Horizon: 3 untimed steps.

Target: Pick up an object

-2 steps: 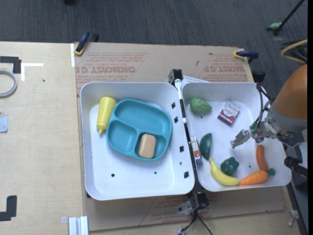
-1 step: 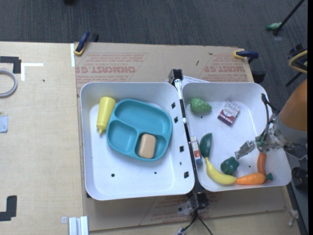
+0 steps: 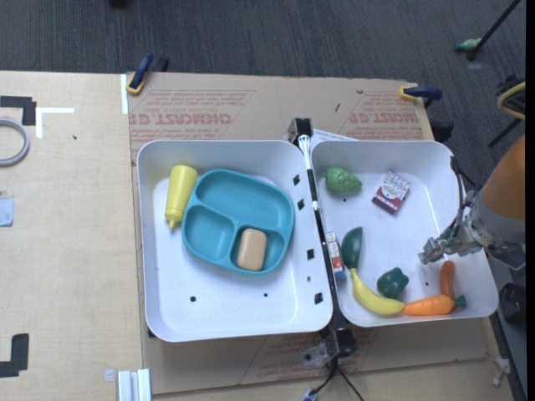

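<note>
Gripper over right white plastic bin, finger state unclear. Nearest: small orange-red plastic sausage; likely light, stiff, slippery; grasp across middle.

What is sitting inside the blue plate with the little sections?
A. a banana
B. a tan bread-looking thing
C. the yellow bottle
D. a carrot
B: a tan bread-like piece lies in one compartment of the blue plate, while the banana and carrot are in the right bin and the yellow bottle lies beside the plate.

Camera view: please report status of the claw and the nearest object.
Claw low over right bin, near its right wall. Sausage just below it, not held. Carrot touching sausage.
</note>
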Each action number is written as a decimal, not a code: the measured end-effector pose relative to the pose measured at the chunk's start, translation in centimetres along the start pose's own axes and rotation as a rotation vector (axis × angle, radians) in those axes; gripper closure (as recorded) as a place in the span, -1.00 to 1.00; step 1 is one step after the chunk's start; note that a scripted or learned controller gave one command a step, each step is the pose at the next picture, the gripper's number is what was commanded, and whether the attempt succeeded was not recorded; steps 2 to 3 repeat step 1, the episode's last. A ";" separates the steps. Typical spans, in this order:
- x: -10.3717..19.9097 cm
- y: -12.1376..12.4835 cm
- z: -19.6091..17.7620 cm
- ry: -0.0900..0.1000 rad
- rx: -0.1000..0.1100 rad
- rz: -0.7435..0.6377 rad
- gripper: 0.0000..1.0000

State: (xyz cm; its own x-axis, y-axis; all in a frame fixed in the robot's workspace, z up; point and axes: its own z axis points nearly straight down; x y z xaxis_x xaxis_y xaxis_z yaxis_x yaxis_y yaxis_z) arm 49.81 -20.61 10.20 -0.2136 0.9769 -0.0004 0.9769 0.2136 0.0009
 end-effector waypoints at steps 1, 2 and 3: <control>4.5 -0.1 -13.8 -0.001 0.000 -0.082 1.00; 4.5 -0.1 -13.8 -0.001 0.000 -0.082 1.00; 4.5 -0.1 -13.8 -0.001 0.000 -0.082 1.00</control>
